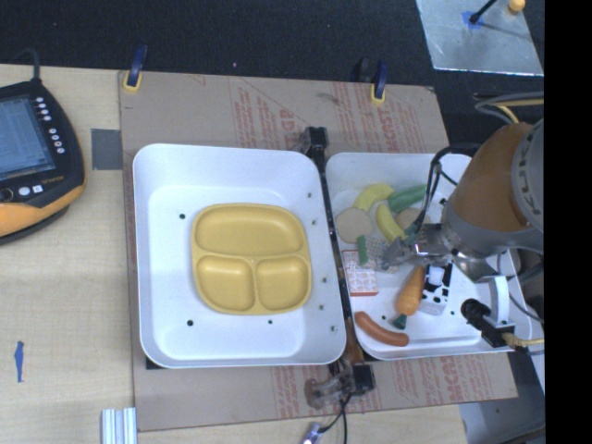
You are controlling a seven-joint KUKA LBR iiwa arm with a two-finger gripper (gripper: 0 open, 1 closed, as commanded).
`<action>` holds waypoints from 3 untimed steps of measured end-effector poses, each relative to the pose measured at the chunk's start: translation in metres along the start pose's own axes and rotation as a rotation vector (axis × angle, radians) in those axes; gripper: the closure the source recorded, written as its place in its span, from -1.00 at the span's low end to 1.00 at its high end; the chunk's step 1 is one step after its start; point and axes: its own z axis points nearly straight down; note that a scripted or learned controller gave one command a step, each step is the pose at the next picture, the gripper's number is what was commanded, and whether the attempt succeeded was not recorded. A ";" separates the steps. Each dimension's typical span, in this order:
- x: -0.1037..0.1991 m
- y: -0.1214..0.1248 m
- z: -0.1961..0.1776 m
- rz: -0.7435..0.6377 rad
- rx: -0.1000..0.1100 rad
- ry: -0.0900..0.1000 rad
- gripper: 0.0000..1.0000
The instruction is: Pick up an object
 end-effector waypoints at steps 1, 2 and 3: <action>0.029 0.087 0.011 0.001 0.024 0.018 -1.00; 0.029 0.085 0.004 -0.004 0.034 0.020 1.00; 0.098 0.059 -0.088 -0.002 0.032 0.021 1.00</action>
